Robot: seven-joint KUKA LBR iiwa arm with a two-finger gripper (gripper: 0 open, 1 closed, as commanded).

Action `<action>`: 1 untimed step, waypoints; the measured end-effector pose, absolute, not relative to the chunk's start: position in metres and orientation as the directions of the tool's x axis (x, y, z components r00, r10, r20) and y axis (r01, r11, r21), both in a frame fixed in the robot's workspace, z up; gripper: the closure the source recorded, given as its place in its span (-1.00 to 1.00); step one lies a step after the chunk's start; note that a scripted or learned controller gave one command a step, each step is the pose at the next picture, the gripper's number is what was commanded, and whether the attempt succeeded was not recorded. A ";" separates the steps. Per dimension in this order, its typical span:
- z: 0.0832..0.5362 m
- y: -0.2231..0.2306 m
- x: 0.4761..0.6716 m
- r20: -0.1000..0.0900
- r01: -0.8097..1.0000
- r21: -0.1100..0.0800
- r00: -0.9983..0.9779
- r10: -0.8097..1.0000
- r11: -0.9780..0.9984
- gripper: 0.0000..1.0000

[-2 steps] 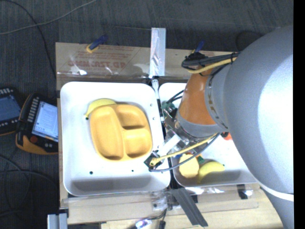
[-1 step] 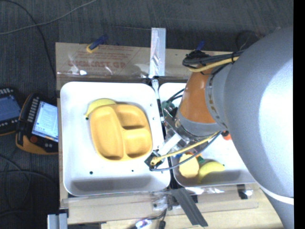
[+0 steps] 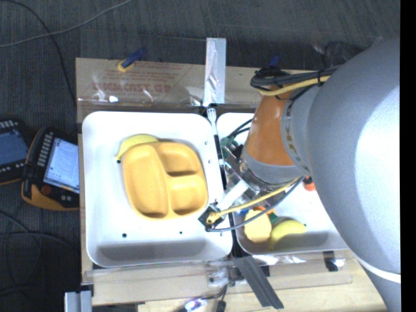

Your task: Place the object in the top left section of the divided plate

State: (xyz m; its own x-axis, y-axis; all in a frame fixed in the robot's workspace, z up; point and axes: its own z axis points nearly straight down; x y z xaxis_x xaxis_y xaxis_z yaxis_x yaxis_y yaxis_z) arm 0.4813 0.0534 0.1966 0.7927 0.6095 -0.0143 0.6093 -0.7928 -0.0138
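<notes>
A yellow divided plate (image 3: pixel 162 177) lies in the left bin (image 3: pixel 97 239), with one long section on its left and two smaller ones on its right. A yellow banana-like thing (image 3: pixel 134 142) pokes out from behind the plate's upper left rim. The grey arm with its orange band (image 3: pixel 270 138) reaches over the right bin (image 3: pixel 325 240). Its gripper (image 3: pixel 250 205) hangs low near that bin's front left, mostly hidden under the wrist. Just in front of it lie a yellow fruit (image 3: pixel 257 230) and a yellow-green fruit (image 3: pixel 288 229).
A green thing (image 3: pixel 229 149) shows at the right bin's left wall, and a small orange thing (image 3: pixel 308 186) peeks out beside the arm. The wall between the bins (image 3: pixel 219 174) runs close to the gripper. A clear plastic sheet (image 3: pixel 143 83) lies behind the left bin.
</notes>
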 end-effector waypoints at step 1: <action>0.193 0.116 0.482 -0.006 0.673 -0.002 0.740 0.673 -0.740 1.00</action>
State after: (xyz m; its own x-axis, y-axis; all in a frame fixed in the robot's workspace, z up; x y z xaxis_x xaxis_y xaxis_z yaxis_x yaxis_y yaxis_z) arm 0.4825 0.1164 0.1932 0.7398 0.6728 -0.0063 0.6728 -0.7398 -0.0024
